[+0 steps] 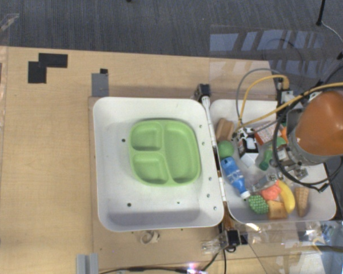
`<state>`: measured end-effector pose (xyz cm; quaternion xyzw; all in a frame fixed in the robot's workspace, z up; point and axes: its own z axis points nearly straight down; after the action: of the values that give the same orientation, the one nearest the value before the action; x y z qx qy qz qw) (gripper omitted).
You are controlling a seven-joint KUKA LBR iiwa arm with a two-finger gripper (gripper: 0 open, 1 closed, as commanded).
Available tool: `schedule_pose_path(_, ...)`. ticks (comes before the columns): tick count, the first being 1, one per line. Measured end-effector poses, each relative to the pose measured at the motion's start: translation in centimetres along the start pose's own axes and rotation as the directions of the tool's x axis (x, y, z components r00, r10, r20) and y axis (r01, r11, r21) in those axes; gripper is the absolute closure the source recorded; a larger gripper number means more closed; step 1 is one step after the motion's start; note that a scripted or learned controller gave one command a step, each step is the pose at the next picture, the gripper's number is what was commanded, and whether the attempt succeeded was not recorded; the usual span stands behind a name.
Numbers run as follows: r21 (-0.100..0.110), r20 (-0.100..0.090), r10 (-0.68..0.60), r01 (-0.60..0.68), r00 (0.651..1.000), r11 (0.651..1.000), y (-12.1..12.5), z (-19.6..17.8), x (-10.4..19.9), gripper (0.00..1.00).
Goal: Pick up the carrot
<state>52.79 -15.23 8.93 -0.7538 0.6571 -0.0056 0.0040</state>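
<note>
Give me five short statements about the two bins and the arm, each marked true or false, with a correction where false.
1. The green divided plate lies in the left bin. True.
2. The blue bottle lies in the left bin. False: it lies in the right bin, near the wall between the bins.
3. The arm hangs over the right bin. True.
4. The yellow banana rests on the green divided plate. False: it lies among the toys in the right bin.
5. The orange carrot lies in the right bin, beside the yellow banana. True.
</note>
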Motion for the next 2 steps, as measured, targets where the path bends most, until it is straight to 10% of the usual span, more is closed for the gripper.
schedule_pose_path(1,0.018,-0.001,-0.002,0.002,1.0,1.0,-0.61,-1.28,-0.1,1.0)
schedule_pose_path(2,0.016,-0.001,-0.002,0.002,1.0,1.0,-0.57,-1.24,-0.1,0.0)
